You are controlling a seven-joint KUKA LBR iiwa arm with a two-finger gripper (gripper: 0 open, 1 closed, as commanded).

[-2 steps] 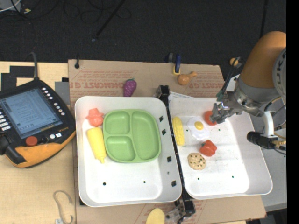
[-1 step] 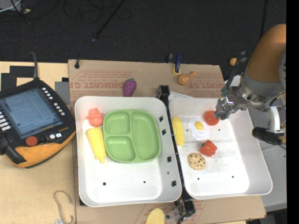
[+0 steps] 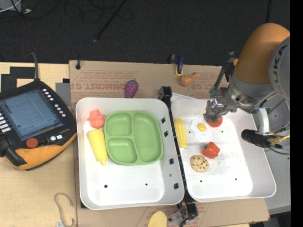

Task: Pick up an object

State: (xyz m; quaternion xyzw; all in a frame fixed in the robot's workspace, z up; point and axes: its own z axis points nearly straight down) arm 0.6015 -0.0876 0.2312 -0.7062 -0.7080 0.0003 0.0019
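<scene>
Camera view: gripper (image 3: 214,113) over round red object (image 3: 216,121), possibly tomato.

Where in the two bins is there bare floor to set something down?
Left bin: the near strip below the green tray. Right bin: near floor below the cookie. Crowded around the fried egg, corn and gripper.

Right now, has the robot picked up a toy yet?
Not yet, as far as I can see. The gripper has reached the right bin and sits low over a small red toy. The toy seems to rest on the bin floor. Gripping and lifting remain.
</scene>
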